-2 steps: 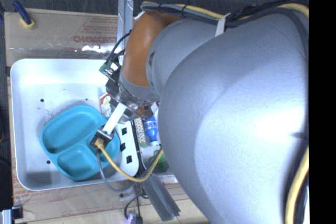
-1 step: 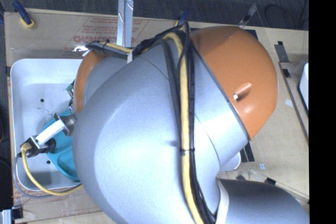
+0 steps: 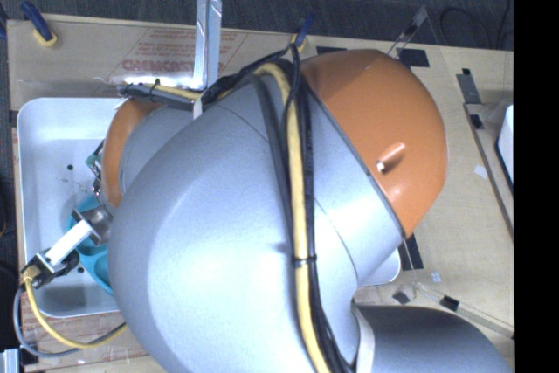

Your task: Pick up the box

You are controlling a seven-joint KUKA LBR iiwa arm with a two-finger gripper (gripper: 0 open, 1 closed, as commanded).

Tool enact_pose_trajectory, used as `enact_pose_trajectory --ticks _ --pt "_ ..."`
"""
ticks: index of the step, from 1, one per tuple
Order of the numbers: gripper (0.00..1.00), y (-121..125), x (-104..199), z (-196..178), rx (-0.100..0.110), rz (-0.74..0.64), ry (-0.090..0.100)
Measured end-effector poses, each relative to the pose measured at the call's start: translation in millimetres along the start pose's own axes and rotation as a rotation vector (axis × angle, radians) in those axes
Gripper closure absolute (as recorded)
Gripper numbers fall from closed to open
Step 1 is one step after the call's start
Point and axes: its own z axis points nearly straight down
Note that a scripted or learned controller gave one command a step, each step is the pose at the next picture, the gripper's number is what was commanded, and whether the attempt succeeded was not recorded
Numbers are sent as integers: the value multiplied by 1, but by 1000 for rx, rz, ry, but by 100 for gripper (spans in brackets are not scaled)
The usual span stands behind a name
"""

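Note:
The grey arm [image 3: 262, 231] with its orange band [image 3: 384, 127] fills most of the camera view and reaches over the left white bin [image 3: 35, 153]. Its wrist end hangs low over the bin's left part, where a white and metal piece [image 3: 68, 245] sticks out toward the front left. A light blue object [image 3: 92, 256] lies just under that wrist end, mostly covered. A small teal item [image 3: 94, 162] peeks out by the arm's left edge. The arm hides the box and most of the bin's floor.
A yellow cable [image 3: 61, 329] loops from the wrist across the bin's front wall. A metal upright post [image 3: 208, 44] stands behind the bins on the cardboard-coloured bench [image 3: 105, 48]. The right bin's corner [image 3: 393, 271] shows beside the arm.

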Motion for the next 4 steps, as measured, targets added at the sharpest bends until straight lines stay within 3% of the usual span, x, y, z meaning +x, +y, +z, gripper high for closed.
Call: enact_pose_trajectory --ticks 1,2,3,4 --pt "100 17 45 -88 7 176 -26" --pt "100 139 -15 -85 13 131 -33" --pt "100 89 50 -40 13 50 -30" --pt "100 76 12 -11 14 -44 -28"
